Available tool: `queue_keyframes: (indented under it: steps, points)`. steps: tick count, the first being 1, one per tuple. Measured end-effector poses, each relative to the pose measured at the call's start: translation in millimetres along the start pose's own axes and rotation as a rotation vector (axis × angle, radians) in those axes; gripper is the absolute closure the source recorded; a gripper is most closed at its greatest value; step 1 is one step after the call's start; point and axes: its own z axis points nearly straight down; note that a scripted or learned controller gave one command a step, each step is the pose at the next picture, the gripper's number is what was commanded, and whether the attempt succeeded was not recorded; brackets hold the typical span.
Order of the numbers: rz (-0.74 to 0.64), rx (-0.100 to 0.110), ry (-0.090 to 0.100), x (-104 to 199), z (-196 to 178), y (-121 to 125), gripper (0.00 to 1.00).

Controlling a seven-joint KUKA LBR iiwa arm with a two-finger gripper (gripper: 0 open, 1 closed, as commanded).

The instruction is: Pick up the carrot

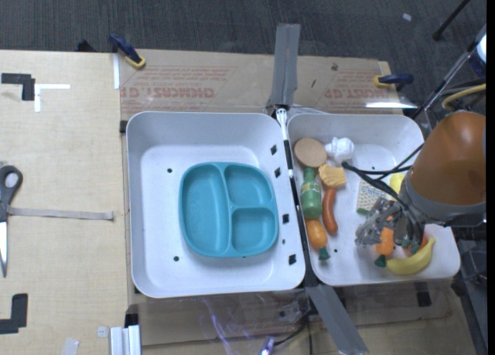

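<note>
Carrot (384, 242) sits at the near right of the right bin (363, 274), so I place my gripper (380, 230) there; its opening I cannot tell.

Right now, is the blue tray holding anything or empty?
Empty. All three compartments of the tray show bare blue in the left bin; the food lies in the right bin.

Dark grey carpet floor (193, 5) lies behind a pale wooden bench (62, 214).
</note>
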Motion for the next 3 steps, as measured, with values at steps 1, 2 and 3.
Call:
queue_keyframes:
  steps: [1,2,3]
  points:
    - [0.07,0.002,0.009,43,-89,82,1.0]
    - [-0.233,0.001,0.009,-1,-52,24,1.0]
    - [-0.232,0.0,0.004,-4,-62,25,1.0]
